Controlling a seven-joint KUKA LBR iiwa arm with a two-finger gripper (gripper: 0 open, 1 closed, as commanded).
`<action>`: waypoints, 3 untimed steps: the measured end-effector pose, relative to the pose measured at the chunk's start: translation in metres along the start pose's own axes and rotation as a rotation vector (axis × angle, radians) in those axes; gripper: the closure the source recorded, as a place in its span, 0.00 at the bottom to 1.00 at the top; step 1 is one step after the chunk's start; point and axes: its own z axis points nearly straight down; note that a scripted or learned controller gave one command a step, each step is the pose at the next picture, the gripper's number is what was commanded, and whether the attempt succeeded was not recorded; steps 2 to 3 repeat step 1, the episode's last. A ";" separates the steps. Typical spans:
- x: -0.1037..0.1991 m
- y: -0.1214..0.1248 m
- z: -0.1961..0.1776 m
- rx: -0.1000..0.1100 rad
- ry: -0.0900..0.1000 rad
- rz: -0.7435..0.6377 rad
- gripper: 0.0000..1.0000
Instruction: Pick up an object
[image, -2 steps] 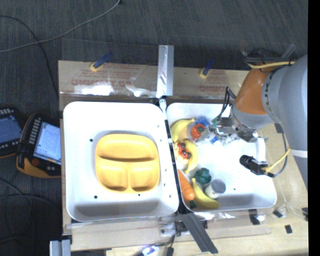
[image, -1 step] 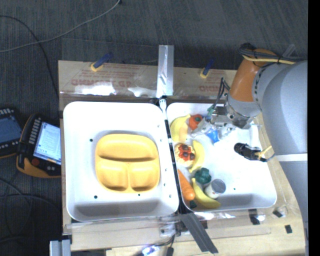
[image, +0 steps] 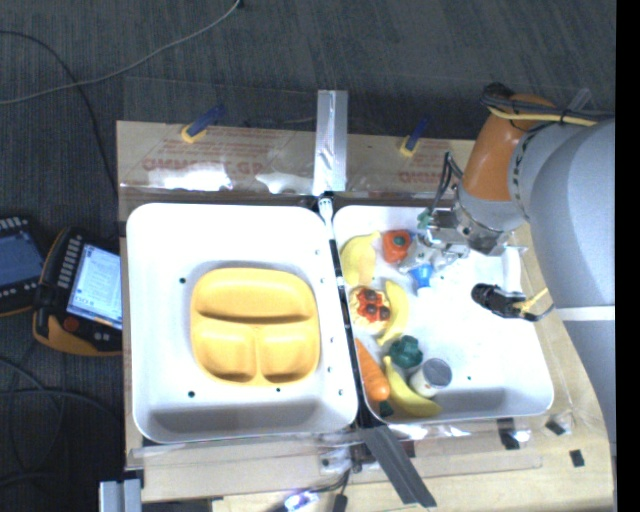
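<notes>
I see the left bin (image: 150, 300) holding a yellow tray (image: 256, 324). The right bin (image: 500, 370) holds bananas (image: 357, 258), a carrot (image: 372, 375) and small toys along its left wall. The jaws (image: 440, 240) hang over its far edge; I cannot tell their state.

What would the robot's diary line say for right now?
arm: over right bin | gripper: near the tomato, grip unclear | yellow tray: left bin | pick: not yet seen
</notes>
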 end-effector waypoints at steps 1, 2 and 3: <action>0.075 -0.026 -0.105 -0.034 -0.001 0.119 1.00; 0.075 -0.026 -0.105 -0.034 -0.001 0.119 1.00; 0.075 -0.026 -0.105 -0.034 -0.001 0.119 1.00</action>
